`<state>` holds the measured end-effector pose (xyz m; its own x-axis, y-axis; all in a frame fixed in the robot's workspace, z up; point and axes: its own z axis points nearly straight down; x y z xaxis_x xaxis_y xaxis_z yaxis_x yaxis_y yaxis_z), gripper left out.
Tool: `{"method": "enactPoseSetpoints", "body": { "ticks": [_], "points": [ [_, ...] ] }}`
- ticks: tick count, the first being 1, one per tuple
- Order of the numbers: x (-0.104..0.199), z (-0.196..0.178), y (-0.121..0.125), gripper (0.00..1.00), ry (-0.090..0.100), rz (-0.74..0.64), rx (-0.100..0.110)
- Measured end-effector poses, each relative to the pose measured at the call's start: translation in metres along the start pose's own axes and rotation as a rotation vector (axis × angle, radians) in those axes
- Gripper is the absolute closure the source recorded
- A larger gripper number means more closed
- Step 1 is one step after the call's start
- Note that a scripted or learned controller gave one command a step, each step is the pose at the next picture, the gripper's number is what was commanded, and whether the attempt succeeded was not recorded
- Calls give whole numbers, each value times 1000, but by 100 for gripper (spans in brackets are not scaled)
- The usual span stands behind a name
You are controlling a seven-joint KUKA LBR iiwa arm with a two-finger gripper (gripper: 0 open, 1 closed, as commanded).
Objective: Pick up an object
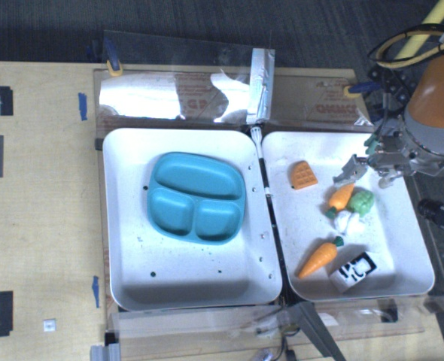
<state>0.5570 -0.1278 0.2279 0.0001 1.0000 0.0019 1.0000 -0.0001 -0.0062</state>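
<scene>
Bright even light, glare on the clear panel [184, 96], slightly soft focus.

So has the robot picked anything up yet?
Not yet. Nothing looks lifted: the two carrots, the green toy, the cracker and the black-and-white block all lie in the right bin. The gripper hangs above the upper carrot. Grabbing and lifting are left. The blue tray sits in the left bin.
</scene>
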Motion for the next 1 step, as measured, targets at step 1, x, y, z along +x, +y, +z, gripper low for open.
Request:
{"method": "enactPoseSetpoints", "body": {
  "ticks": [1],
  "points": [
    [-27, 142, 21, 0, -4, -186, -9]
  ]
}}
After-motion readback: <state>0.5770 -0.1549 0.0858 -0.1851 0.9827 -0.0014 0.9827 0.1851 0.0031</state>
